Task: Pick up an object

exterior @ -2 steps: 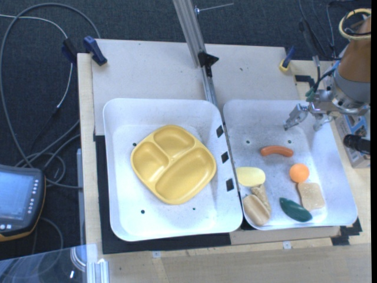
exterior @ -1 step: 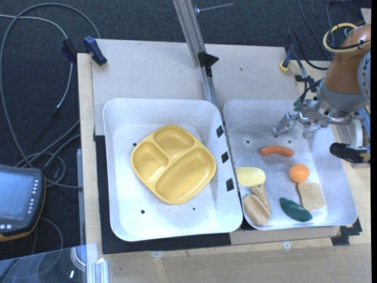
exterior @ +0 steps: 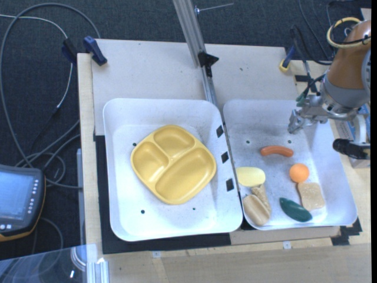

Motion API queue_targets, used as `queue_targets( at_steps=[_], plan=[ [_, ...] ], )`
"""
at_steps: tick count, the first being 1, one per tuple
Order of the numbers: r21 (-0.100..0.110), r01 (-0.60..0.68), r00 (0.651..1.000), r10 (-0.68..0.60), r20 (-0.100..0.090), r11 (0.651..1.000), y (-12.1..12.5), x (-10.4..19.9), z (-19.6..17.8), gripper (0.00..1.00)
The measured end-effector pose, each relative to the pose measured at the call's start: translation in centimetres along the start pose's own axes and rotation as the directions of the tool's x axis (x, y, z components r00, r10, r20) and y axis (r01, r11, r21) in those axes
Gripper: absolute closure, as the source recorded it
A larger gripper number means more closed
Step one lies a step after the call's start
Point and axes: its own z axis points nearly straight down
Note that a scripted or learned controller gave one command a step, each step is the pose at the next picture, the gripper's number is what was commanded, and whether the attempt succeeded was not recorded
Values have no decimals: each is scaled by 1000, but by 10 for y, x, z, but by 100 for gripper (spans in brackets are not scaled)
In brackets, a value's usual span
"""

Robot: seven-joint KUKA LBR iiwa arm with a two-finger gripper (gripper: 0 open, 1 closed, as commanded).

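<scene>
The pincer (exterior: 296,124) hangs over the right bin (exterior: 336,193), above the sausage (exterior: 276,151); if it is open, I cannot tell. The sausage lies near the orange (exterior: 299,173).

One fixed camera, mounted above the pale wooden bench (exterior: 153,69), looking down at a slant. It stands far enough back to frame both shallow white plastic bins (exterior: 118,114), the dark floor and loose cables left of the bench. The grey-and-orange arm (exterior: 347,63) enters at the bench's right side. A grey metal rail (exterior: 188,16) runs down between the bins.
</scene>
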Motion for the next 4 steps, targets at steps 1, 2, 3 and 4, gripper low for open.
queue_targets(
  at_steps=[1,2,3,4],
  plan=[
    [-6,-2,1000,2,3,1000,-7,-4,-57,100],
    [-5,-1,1000,1,2,1000,-6,-4,-94,100],
    [3,4,1000,-4,-3,1000,-26,50,-96,100],
    [3,5,1000,-5,-3,1000,-40,110,-104,100]
  ],
)
